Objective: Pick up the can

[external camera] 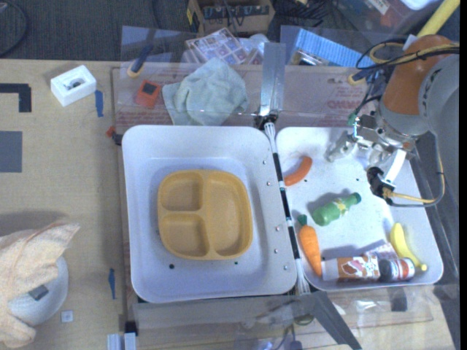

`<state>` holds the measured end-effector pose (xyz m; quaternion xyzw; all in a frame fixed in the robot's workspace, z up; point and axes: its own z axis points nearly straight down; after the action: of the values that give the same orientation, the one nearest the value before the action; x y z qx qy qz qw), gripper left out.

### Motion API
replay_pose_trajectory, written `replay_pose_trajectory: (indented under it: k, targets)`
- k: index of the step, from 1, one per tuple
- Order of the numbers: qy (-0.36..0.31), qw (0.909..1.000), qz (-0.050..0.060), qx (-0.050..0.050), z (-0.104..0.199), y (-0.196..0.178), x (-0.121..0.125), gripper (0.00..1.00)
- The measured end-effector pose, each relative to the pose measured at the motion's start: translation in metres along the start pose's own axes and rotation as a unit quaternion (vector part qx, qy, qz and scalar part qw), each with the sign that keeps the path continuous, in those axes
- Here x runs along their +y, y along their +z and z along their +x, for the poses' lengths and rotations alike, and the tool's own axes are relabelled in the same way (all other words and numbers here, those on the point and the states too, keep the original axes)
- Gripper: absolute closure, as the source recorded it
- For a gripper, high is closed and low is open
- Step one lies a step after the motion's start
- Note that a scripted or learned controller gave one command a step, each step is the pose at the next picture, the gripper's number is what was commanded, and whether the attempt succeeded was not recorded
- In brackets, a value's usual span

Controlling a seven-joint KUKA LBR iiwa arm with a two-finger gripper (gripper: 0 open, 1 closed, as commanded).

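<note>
One fixed cam above bench, looking down at a slant; both bins (139, 195) in frame.

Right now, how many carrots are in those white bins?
2, both in the right bin. One carrot lies near its upper left, by the divider. The other carrot lies at lower left, beside the can. None seems hidden.

Small silvery can (338, 150), tilted, top of right bin (365, 232)
</note>
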<state>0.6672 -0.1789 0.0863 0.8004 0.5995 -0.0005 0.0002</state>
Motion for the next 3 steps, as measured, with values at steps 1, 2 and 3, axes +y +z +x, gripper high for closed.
replay_pose_trajectory:
  k: [1, 2, 3]
  targets:
    - [-0.066, 0.9978, 0.003, 0.005, -0.025, -0.001, 0.009, 0.00]
    - [-0.002, 1.0000, 0.003, 0.008, -0.025, -0.001, 0.010, 0.00]
    - [-0.002, 1.0000, -0.002, 0.003, -0.027, -0.012, 0.012, 1.00]
